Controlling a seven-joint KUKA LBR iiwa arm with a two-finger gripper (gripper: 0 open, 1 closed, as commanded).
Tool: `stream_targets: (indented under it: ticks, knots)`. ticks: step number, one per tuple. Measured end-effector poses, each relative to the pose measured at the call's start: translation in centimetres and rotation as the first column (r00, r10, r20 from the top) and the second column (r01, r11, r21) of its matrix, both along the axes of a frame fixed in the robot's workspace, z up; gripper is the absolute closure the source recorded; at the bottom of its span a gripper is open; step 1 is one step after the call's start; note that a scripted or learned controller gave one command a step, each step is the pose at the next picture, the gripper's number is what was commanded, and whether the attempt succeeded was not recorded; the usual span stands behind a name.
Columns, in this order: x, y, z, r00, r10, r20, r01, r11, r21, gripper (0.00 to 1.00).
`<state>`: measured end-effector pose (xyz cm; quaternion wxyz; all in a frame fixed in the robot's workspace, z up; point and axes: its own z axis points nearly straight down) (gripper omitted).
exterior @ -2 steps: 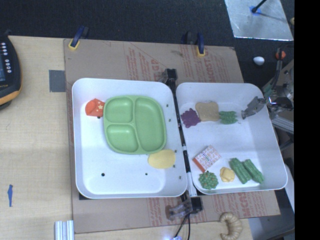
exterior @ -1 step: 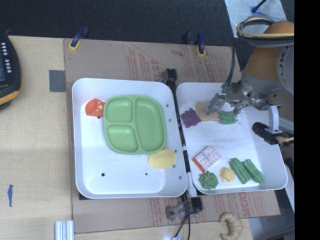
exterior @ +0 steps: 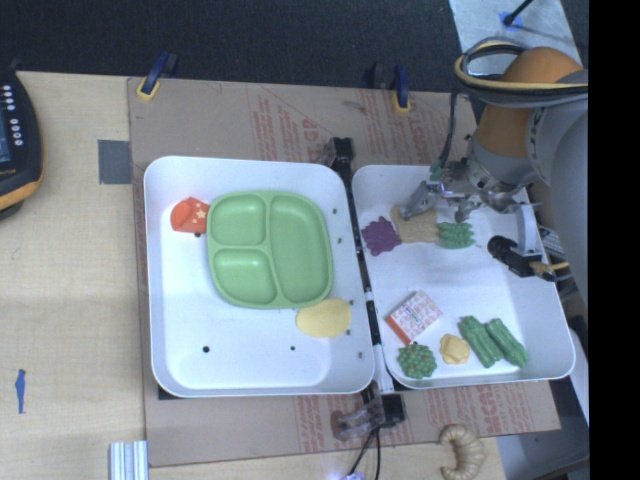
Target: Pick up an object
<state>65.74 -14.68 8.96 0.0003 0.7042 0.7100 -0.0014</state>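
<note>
My gripper [exterior: 440, 208] hangs over the far part of the right bin [exterior: 530, 303], its fingers spread and open with nothing between them. A small green bumpy toy [exterior: 455, 235] lies just in front of the fingertips, apart from them. A flat tan piece [exterior: 421, 231] and a purple grape cluster [exterior: 381, 235] lie to its left. Nearer the front of that bin are a red-and-white packet [exterior: 413, 314], a green bumpy cluster [exterior: 417, 359], a small yellow piece [exterior: 454, 348] and two long green pieces [exterior: 492, 340].
The left bin [exterior: 180, 338] holds a green divided plate [exterior: 270, 248], a red item [exterior: 189, 215] and a yellow item [exterior: 323, 318]. A black part of the arm [exterior: 515, 258] reaches over the right bin's right side. A tan curled thing [exterior: 462, 450] lies outside, in front.
</note>
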Motion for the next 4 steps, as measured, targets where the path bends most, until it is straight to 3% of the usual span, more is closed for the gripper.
stream_targets:
  ticks: [1, 2, 3, 4]
  knots:
    - [0.1, 0.0, 1.6, 1.0, 0.002, 0.003, -0.002, 1.0, 0.0, 1.0]
    - [-6.0, 2.2, 6.3, 1.0, -0.006, -0.003, 0.006, 1.0, 0.003, 1.0]
    - [-5.9, 2.2, 6.0, 1.0, -0.006, -0.003, 0.006, 1.0, 0.002, 0.0]
    - [-0.4, 1.5, 0.0, 1.0, 0.0, 0.001, 0.0, 1.0, 0.001, 0.0]
